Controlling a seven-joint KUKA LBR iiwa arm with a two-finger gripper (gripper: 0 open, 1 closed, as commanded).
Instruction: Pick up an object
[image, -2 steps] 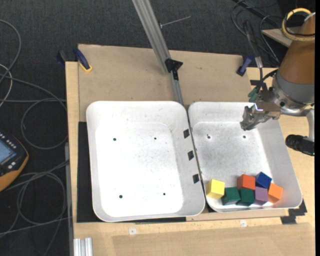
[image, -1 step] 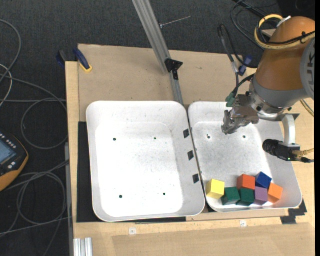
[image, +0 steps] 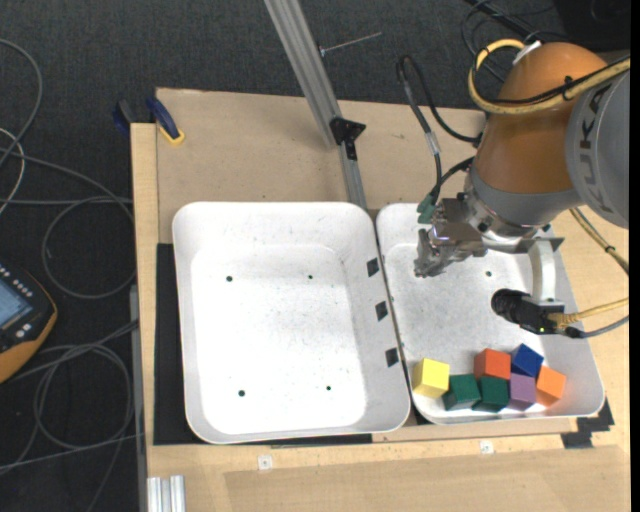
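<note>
Near edge of bench (image: 330, 480): bare wood strip in front of 2 white bins.

Right bin (image: 450, 300), near corner: 1 cluster of small blocks, packed touching or nearly so. Yellow block (image: 433, 376) at the left end, slightly apart from the rest. 2 green blocks (image: 475, 392) beside it. Purple block (image: 523, 389) next, with a red-orange block (image: 491, 363) and a blue block (image: 527, 358) just behind. Orange block (image: 551, 383) at the right end, against the bin wall.

Left bin (image: 270, 320): speckled white floor with 4 dark dots.

Mid right bin: black cylindrical fitting (image: 515, 306) with a white bracket and yellow cable, hanging off the arm's wrist.

Gripper (image: 432, 262): over the far half of the right bin, close to the divider between bins, well apart from the blocks. It points downward, tilted toward the left. Nothing sits between its fingers; whether they are spread or together I cannot tell.

Arm (image: 540, 120): comes in from the right, orange band above a grey wrist, bent over the bin's far edge, cables looping round it.

Far: a slanted metal pole (image: 315, 90) crossing the bench; a blue and yellow clamp (image: 165, 120) at the far left corner.
</note>
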